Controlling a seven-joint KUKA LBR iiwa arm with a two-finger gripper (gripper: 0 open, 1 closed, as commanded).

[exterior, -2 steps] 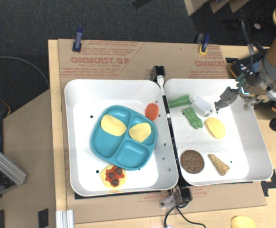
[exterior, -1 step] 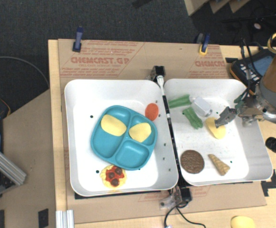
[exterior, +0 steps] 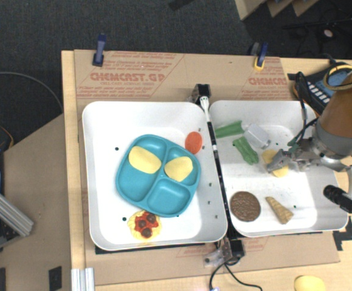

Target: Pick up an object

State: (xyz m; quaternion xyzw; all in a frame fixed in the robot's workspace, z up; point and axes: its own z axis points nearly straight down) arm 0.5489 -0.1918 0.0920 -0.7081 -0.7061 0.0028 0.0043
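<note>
Camera view: grey arm's two-finger gripper (exterior: pixel 283 160) is reaching into the right shallow white bin (exterior: pixel 297 223), hovering at a small yellow toy-food piece (exterior: pixel 278 170).

Fingers are sitting over that yellow piece near the bin's middle, towards its right edge; whether they are apart or together, I cannot tell. It is looking like light, hard, smooth plastic, likely slippery, so pinching across its narrow width seems safest. Nearby are lying a green pepper-like piece (exterior: pixel 245 150), a brown round cookie (exterior: pixel 245 205) and a tan cone (exterior: pixel 279 210) by the near edge.
</note>
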